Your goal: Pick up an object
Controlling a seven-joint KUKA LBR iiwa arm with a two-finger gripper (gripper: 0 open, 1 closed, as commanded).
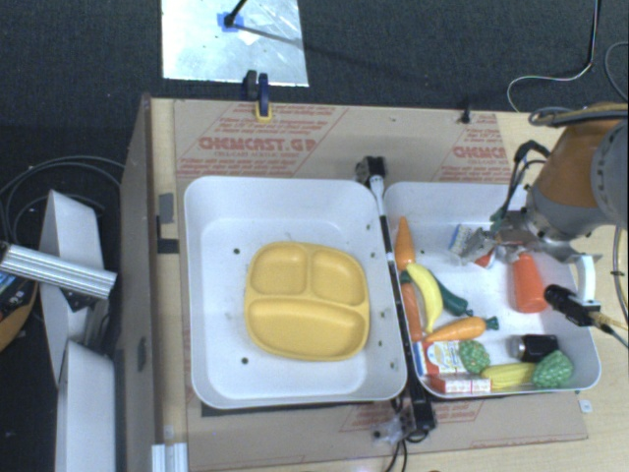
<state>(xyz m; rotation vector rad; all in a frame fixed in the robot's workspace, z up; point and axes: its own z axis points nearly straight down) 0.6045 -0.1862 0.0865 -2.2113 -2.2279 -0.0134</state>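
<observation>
Toys (462, 332) crowd the right bin (588, 362) — arm (580, 180) bent low, gripper (484, 247) state unclear.

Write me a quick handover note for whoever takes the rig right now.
Gripper: low over the right bin, upper part; open or shut cannot be told, nothing visibly held.
Right bin: banana, carrot, orange cylinder, black piece, green toys, juice carton.
Left bin: yellow divided plate.
Done: no pick shows.
Left: grasp and lift one object.
</observation>
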